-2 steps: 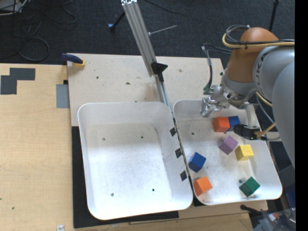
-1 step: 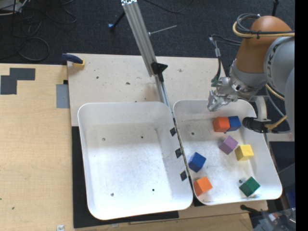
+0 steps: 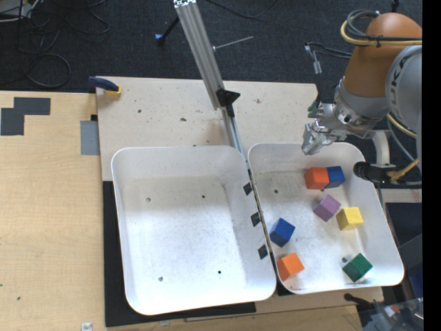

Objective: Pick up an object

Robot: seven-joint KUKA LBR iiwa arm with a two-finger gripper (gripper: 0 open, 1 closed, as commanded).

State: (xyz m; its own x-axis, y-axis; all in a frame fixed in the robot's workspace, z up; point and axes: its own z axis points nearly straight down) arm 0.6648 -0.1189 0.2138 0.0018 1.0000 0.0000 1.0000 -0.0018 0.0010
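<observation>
Nearest us, in the right bin, sit a green cube and an orange cube; further back a blue cube, yellow cube touching a purple cube, then a red-orange cube against a second blue one. We see the gripper hanging over that bin's far rim, nothing in it; open or closed, we cannot tell. Left bin beside it. No readable writing anywhere.

White bins; cubes: two orange, two blue, one purple, one yellow, one green; pale wood counter.
</observation>
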